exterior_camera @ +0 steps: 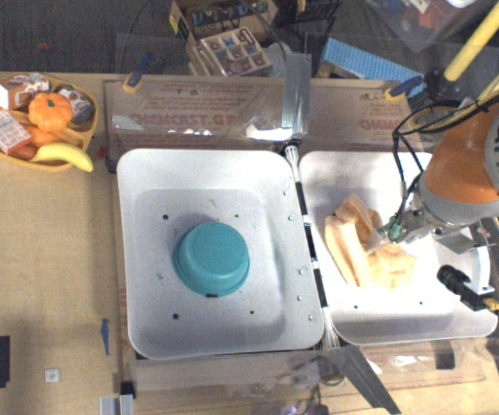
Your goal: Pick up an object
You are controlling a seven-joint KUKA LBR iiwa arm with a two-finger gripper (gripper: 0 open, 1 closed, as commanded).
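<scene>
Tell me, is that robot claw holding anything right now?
It cannot be told: the gripper is down at the tan object in the right bin, its hold hidden.

The arm [478, 175] comes up grey and rounded, a broad orange band [461, 167] wrapping it above the wrist. White letters sit on the grey casing at the right edge, cut off by the frame. Black cables [407, 158] loop off the wrist in thin curves. Low down, a black cylindrical fitting [458, 285] sticks out, a touch of yellow at its far end.
</scene>
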